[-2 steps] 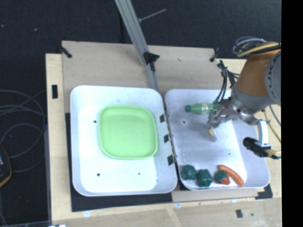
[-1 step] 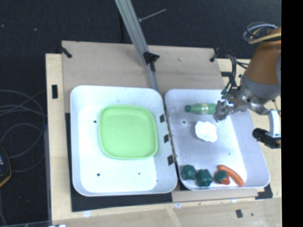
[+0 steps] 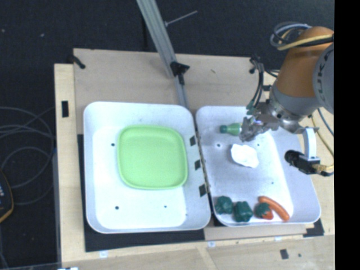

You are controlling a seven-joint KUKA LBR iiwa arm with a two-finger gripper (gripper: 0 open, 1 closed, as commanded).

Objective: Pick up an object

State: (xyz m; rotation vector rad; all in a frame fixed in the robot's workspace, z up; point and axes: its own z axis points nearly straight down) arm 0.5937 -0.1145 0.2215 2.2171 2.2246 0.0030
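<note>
Along the near edge of the right bin [image 3: 304,207] we see two dark green pieces [image 3: 233,207] and an orange piece [image 3: 274,207]; mid-bin lies a white object [image 3: 244,155]; the hand [image 3: 249,129] hovers just beyond it, beside a small green item [image 3: 229,129]; the left bin [image 3: 101,151] holds a green plate [image 3: 152,157]; a grey pole [image 3: 160,38] slants across the surface's far edge.

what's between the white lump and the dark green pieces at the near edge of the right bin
Nothing: the camera view shows bare bin floor between the white lump and the dark green pieces.
</note>
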